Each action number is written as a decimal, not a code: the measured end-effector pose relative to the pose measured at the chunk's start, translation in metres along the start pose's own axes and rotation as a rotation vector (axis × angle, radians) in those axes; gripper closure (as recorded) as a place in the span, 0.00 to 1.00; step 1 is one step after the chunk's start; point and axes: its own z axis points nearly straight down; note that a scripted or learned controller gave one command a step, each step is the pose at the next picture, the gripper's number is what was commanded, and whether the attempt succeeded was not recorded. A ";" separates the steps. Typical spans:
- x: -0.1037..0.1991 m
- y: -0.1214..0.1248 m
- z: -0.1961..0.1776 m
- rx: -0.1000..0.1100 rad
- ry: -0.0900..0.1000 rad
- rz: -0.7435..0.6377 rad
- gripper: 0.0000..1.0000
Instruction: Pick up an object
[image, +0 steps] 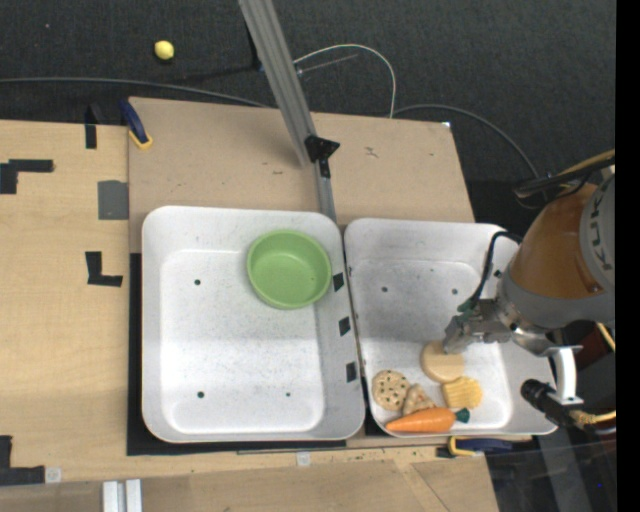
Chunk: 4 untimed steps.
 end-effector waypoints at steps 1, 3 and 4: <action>-0.007 -0.002 -0.044 -0.007 -0.003 0.002 1.00; 0.039 0.028 -0.108 -0.006 0.000 -0.004 1.00; 0.086 0.058 -0.117 -0.006 0.000 -0.005 1.00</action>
